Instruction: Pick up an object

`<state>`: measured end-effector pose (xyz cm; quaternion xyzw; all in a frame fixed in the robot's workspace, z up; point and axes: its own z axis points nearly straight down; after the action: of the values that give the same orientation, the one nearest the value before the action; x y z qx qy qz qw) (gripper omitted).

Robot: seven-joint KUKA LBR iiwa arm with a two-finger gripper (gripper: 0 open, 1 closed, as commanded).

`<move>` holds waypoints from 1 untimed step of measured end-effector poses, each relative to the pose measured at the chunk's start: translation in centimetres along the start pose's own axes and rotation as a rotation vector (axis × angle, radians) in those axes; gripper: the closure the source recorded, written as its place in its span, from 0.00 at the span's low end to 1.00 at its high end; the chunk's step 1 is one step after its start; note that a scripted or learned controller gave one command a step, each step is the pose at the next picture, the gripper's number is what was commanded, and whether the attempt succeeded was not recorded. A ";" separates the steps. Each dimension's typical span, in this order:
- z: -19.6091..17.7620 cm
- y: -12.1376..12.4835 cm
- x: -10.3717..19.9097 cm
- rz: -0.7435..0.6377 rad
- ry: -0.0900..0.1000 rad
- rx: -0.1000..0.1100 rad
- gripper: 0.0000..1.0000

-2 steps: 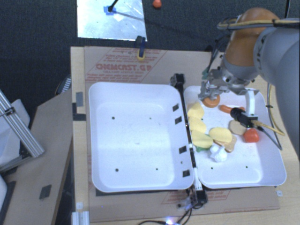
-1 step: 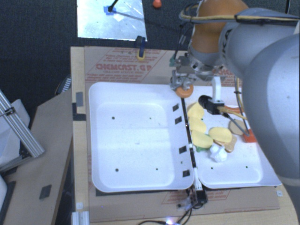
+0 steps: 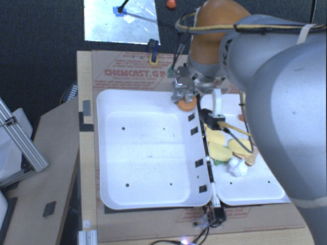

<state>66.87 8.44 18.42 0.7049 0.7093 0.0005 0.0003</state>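
While over bin divider (image 3: 204,142), tool (image 3: 185,97) on orange object (image 3: 186,105)

I see the bench (image 3: 66,152), its cardboard top printed with red lettering (image 3: 132,71), carrying two shallow white bins side by side, left bin (image 3: 110,137) touching right bin (image 3: 265,190).

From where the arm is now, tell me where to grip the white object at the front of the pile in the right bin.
Take the white object across its narrow width, coming straight down from above. It lies at the near edge of the pile with bare right bin floor in front, so a finger fits there; the yellow pieces crowd its far side, so expect tight clearance there.
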 end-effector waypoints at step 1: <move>6.1 -5.2 5.5 0.001 0.000 0.004 1.00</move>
<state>61.63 13.92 12.30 0.7052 0.7090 -0.0007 -0.0012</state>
